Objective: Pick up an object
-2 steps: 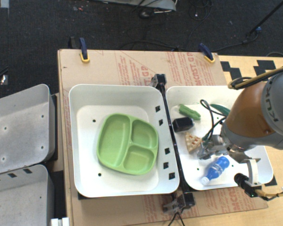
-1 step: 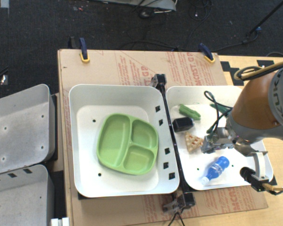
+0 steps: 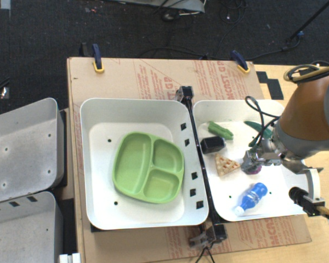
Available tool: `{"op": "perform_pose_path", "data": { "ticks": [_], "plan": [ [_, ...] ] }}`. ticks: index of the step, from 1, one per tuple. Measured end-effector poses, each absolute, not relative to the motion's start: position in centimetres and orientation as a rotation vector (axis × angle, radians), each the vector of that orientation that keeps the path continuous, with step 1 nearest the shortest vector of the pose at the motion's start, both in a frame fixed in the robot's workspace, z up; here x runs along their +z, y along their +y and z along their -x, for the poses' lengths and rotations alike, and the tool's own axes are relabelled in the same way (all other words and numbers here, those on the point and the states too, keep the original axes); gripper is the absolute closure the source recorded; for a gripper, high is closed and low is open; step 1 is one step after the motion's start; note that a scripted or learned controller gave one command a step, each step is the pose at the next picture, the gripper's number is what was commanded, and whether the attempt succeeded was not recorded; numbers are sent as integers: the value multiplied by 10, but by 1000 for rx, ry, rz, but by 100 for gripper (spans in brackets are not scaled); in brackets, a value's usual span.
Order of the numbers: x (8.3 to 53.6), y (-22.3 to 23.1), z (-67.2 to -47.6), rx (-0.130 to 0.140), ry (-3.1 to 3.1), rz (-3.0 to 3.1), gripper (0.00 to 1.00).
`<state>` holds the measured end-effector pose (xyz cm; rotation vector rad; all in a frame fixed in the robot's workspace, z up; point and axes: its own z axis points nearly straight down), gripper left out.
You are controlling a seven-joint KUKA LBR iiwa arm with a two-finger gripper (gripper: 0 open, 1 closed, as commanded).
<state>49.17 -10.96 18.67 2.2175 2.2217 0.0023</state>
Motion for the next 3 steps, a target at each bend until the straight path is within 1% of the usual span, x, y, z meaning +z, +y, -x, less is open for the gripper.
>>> {"op": "perform_pose_path", "data": {
  "ticks": [1,2,3],
  "plan": [
    [229,-106,-494,3,2222,-2215,100],
    [228,-48,-512,3,2229,-2212,100],
    [236,-1,-545,4,2226,-2214,100]
  ]
}}
